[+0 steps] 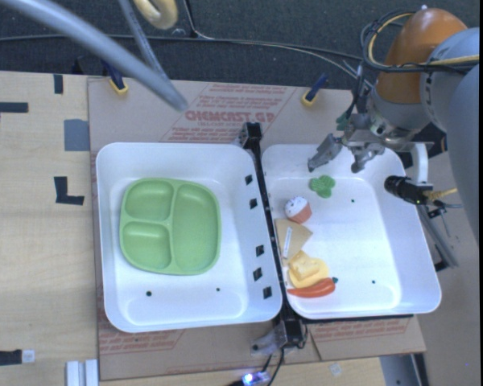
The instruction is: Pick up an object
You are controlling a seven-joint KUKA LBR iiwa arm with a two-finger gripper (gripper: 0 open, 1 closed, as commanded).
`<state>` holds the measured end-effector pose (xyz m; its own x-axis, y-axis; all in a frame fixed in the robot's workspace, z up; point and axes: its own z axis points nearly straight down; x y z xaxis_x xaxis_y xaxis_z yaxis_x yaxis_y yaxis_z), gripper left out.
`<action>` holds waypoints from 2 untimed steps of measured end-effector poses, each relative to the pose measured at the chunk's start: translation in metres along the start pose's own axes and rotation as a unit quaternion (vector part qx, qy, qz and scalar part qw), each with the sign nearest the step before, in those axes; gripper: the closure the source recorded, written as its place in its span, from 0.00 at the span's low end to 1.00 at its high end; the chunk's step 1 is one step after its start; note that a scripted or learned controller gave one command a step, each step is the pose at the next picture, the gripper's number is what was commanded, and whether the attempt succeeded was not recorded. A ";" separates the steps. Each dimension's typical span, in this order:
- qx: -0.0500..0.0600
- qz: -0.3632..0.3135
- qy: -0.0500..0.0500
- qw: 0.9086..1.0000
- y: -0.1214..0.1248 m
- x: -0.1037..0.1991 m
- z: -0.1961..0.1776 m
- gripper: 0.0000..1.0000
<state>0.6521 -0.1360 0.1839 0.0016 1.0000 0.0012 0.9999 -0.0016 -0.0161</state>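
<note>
My gripper hangs open over the far edge of the right bin, its two fingers spread with nothing between them. Just below it a small green toy lies on the bin floor. Further toward the bin's left wall lie a round white-and-orange piece, a tan wedge, a yellow chunk and a red chili pepper.
The left bin holds a green divided plate. A black divider runs between the bins. The grey arm with its orange band fills the upper right. A grey pole crosses the upper left.
</note>
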 end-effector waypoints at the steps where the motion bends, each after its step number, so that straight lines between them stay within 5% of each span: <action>1: -0.007 -0.002 -0.001 1.000 0.003 0.000 -0.010 0.00; 2: -0.005 -0.001 -0.001 1.000 -0.003 -0.005 0.038 0.00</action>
<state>0.6483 -0.1411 0.1457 -0.0009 1.0000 -0.0014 1.0000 0.0009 -0.0051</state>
